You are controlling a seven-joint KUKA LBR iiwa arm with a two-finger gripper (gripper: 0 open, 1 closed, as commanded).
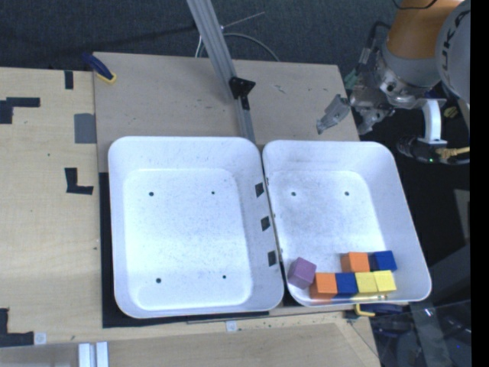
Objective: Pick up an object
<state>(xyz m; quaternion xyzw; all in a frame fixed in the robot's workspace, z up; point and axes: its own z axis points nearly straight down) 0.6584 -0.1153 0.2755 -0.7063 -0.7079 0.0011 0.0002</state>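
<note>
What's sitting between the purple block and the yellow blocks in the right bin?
In the camera view, an orange block and a blue block lie between the purple block and the yellow blocks.

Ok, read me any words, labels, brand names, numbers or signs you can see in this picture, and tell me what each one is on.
"KU": dark letters at the picture's right edge on the arm's grey casing, cut off by the frame; the rest is out of view.
No readable text on the two white bins, the coloured blocks, the bench or the hand.
The black tape pieces on the bench are plain marks, not letters.
</note>
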